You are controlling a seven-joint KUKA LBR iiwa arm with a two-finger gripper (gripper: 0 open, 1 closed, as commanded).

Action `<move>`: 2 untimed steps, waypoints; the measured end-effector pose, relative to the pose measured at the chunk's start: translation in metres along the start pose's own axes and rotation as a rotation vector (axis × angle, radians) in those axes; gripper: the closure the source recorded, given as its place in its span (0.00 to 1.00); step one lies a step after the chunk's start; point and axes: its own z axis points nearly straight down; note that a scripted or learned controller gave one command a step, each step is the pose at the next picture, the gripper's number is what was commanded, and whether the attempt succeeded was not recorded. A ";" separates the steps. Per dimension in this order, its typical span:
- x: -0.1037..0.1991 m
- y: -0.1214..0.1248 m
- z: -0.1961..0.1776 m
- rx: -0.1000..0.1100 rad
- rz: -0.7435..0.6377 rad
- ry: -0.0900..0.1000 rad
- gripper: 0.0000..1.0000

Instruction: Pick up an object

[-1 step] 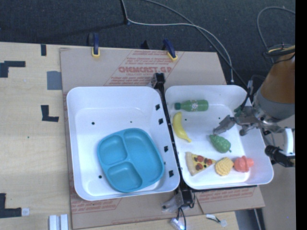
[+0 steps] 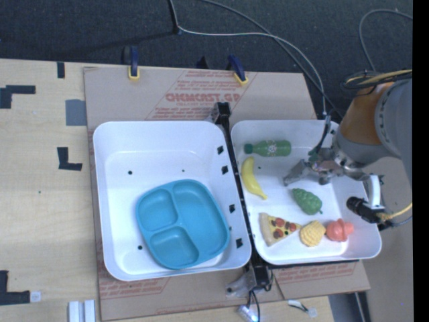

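Plate [image 2: 181, 223] in left bin [image 2: 114, 146]; bottle [image 2: 268, 148], banana [image 2: 251, 178], pizza [image 2: 277, 228] in right bin [image 2: 365, 247].

wooden bench [image 2: 40, 200], cardboard sheet [image 2: 194, 96], dark carpet [image 2: 80, 19]

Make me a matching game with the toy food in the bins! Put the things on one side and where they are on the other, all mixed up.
Things:
1. green bottle
2. banana
3. pizza slice
4. blue plate

Places:
A. in the left bin
B. near the front edge of the right bin, beside the corn
C. along the right bin's left side
D. at the back of the right bin

Pairs: 1-D, 2-C, 3-B, 4-A
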 end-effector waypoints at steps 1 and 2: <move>0.058 0.052 -0.005 -0.007 -0.005 -0.001 0.00; 0.083 0.066 -0.004 -0.003 0.004 -0.002 0.00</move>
